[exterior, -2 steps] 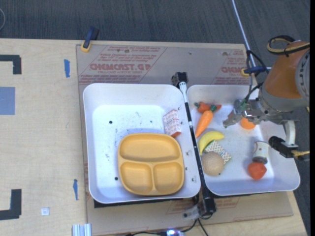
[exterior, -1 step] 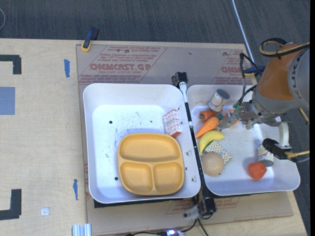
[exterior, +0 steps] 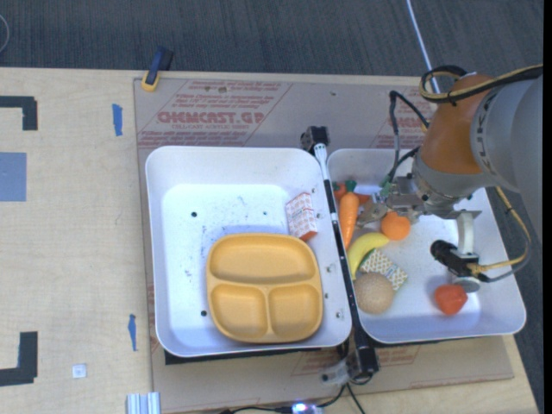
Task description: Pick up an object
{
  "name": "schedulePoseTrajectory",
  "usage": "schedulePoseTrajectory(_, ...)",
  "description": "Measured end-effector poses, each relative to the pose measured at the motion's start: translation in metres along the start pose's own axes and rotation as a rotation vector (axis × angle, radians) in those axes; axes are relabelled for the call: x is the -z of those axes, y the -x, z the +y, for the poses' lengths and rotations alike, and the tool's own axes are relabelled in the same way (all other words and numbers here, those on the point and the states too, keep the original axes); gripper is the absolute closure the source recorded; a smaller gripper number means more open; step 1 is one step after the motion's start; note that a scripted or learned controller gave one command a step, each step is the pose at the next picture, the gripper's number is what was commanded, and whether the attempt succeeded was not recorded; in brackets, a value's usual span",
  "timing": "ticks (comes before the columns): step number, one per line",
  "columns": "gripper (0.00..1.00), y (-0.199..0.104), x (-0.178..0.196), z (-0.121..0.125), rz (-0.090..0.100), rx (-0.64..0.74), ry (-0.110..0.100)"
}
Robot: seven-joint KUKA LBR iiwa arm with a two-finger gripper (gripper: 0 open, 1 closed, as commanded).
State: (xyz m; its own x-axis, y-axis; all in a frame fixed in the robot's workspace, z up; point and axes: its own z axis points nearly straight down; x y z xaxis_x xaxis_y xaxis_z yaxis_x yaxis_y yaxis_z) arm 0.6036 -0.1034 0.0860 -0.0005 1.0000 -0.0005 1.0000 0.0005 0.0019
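Right bin (exterior: pixel 504 313), right of frame: orange ball (exterior: pixel 396 226) upper centre, touching gripper (exterior: pixel 390 207) tip; carrot (exterior: pixel 347 215), banana (exterior: pixel 366 247), tan round item (exterior: pixel 374 292) along left wall; red item (exterior: pixel 449 298) lower right. Whether pincer grips anything: cannot tell. Left bin (exterior: pixel 172 231), frame centre: yellow divided tray (exterior: pixel 264 285), red-white packet (exterior: pixel 302 215).

The arm (exterior: pixel 509 128) is big, round and grey. A wide orange band (exterior: pixel 453 141) wraps around it just above the wrist. Thin black cables (exterior: pixel 398 136) loop beside the orange band. Below the band sits a darker metal wrist part (exterior: pixel 431 192).
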Motion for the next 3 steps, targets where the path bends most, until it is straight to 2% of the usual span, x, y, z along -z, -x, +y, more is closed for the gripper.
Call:
schedulePoseTrajectory(1, 1.0, 0.0, 0.011, 0.001, -0.001, 0.0, 0.005)
schedulePoseTrajectory(2, 0.0, 0.0, 0.011, 0.001, -0.001, 0.0, 0.004)
schedulePoseTrajectory(3, 0.0, -0.008, 0.001, -0.013, -0.005, -0.004, 0.004)
